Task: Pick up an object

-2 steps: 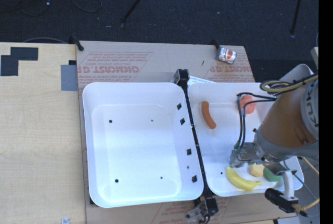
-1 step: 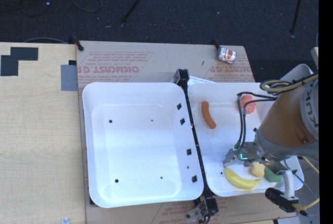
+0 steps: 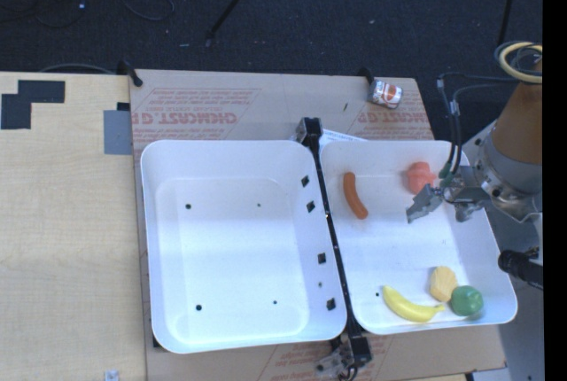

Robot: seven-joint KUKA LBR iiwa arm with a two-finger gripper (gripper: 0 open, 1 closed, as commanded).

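The right bin [image 3: 381, 167] holds the loose objects. An orange-red sausage [image 3: 355, 195] lies near its left wall. A salmon-pink lump [image 3: 418, 175] rests toward the far right. A yellow banana [image 3: 409, 306], a small yellow piece [image 3: 443, 283] and a green ball [image 3: 466, 300] cluster in the near right corner. My gripper [image 3: 443, 206] hangs over the bin's right side, just in front of the pink lump, with its fingers spread and nothing between them.
The left bin [image 3: 159, 193] sits beside the right one, with a black divider [image 3: 323, 229] between them. A small can [image 3: 386, 92] lies on the cardboard behind the bins. Cables run past the arm at the right.
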